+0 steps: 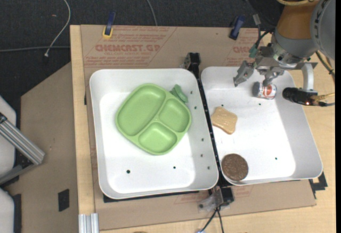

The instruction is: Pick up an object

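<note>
Pincer spread above right bin, small can partly hidden

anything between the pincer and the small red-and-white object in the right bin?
Nothing visible. The pincer sits at the right bin's far end with the red-and-white object just beside its fingers; toast piece and brown disc lie nearer the camera.

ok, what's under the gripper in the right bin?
Under the gripper, at the far side of the right bin, sits a small red-and-white object. The fingers cover its upper part, so what it is stays unclear. Toast slice and brown disc lie nearer, apart.
</note>
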Controlling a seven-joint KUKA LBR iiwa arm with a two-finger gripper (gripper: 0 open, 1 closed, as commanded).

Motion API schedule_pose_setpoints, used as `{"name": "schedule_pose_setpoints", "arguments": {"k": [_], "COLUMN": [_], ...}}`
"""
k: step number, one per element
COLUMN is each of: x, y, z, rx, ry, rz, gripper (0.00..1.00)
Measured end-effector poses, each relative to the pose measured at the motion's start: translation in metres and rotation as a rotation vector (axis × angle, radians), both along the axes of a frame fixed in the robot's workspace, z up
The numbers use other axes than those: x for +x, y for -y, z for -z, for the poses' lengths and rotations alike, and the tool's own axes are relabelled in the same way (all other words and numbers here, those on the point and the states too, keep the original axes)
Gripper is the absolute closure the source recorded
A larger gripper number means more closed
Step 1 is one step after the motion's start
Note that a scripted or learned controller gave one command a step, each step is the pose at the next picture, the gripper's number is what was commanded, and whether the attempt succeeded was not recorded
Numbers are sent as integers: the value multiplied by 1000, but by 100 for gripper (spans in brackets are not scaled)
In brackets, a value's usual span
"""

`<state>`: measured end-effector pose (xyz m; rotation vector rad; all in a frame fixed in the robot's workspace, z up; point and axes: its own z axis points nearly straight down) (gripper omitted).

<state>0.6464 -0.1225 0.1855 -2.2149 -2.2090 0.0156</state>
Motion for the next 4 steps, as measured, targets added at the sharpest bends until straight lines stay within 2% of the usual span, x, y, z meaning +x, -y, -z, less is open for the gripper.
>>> {"name": "schedule_pose_setpoints", "arguments": {"k": [1,3,4], "x": [3,-7,-7], "y": [0,0,-1], "z": [-9,79,102], "rx": [-2,-1,-1], "ry": [15,10,12], "rz": [-3,-3,-3], "gripper": [0,0,0]}}
